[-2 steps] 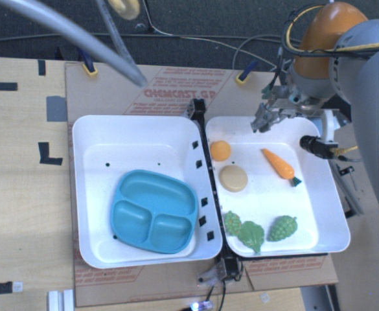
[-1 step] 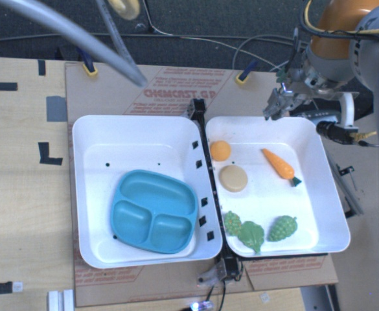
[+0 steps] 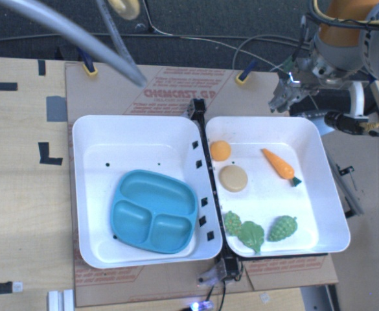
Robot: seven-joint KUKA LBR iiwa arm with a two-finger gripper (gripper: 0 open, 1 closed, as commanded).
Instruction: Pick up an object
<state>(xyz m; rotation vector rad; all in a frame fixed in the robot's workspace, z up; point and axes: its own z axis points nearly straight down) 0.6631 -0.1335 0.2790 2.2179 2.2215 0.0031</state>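
Now the gripper [image 3: 286,99], grip state impossible to tell, hovers at one o'clock off the right bin [image 3: 328,193] and should descend squarely over the carrot [image 3: 278,163].

A: Right bin, what's on offer?
B: Orange ball [image 3: 220,150] at ten o'clock, tan disc [image 3: 234,178] just below it. Carrot [image 3: 278,164] at one o'clock, lying slanted. Three green pieces [image 3: 260,229] along six o'clock.
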